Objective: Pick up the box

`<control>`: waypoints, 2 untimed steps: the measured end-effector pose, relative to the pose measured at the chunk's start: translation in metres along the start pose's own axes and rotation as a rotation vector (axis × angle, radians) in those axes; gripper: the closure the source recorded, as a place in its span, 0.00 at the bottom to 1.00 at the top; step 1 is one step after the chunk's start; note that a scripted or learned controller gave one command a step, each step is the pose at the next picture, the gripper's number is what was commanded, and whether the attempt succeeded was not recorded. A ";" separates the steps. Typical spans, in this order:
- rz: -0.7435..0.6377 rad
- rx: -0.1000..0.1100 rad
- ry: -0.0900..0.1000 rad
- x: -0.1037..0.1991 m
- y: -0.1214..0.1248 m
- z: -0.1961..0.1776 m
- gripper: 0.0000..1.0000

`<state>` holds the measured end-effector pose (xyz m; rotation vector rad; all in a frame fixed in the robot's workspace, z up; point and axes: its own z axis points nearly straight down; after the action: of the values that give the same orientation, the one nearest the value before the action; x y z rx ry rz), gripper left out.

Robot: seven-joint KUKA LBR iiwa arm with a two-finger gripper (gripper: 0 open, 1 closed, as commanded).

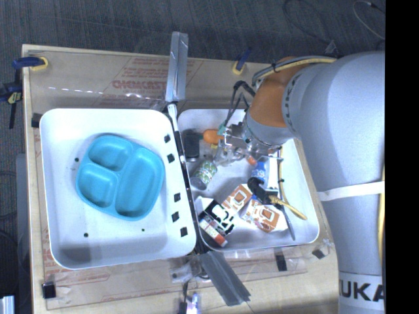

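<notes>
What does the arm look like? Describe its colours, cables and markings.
The arm is bulky, rounded and grey, with an orange band above the wrist, black KUKA lettering partly in view on its lower link, and thin dark cables looping by the small metallic gripper.

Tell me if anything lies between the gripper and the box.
Yes. The gripper hangs over the right bin's far part, and the orange-and-white box lies nearer the camera. A blue-and-white item and a black piece lie between them, close to the box.
</notes>
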<state>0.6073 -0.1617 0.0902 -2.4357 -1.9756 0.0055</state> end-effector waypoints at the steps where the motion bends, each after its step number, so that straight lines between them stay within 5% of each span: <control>1: 0.001 0.000 0.000 0.000 0.000 0.000 0.00; 2: 0.229 -0.013 -0.020 0.038 -0.014 -0.004 0.00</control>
<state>0.6018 -0.1215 0.0940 -2.6647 -1.6968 0.0186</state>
